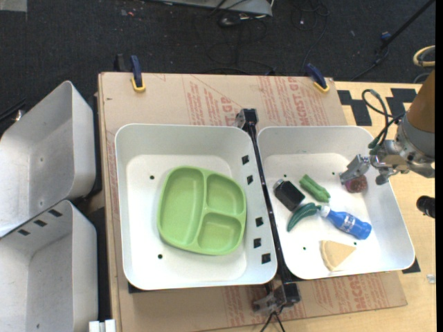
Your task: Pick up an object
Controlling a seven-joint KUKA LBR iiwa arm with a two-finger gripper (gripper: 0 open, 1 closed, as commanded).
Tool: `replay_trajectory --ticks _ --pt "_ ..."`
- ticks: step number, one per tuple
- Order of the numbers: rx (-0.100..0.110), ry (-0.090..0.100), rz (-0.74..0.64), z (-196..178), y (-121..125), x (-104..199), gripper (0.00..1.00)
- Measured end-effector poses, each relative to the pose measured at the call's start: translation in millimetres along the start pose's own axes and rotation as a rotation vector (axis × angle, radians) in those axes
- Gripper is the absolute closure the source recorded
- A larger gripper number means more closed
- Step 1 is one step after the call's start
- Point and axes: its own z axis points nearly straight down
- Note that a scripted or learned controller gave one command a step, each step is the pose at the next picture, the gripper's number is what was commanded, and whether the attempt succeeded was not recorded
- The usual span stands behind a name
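Note:
My gripper [369,171] hangs over the right part of the right bin [394,206], its two grey fingers spread apart and open. A small dark red round object [357,184] lies on the bin floor just below the left fingertip [356,165], not between the fingers. Further left in the same bin lie a black block [288,194], a light green piece [315,187], a dark green curved piece [302,216], a blue bottle [347,223] with a white cap, and a tan wedge [336,254] near the front.
The left bin [135,185] holds a light green divided plate [203,211]. A black divider [260,185] runs between the bins. Two more white bins [41,185] stand off the bench at the left. Cables hang by the arm on the right.

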Motion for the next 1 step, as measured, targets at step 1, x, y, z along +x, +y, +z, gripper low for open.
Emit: replay_trajectory --ticks 1 --pt "0.001 0.000 0.000 45.2 -6.5 0.1 0.00"
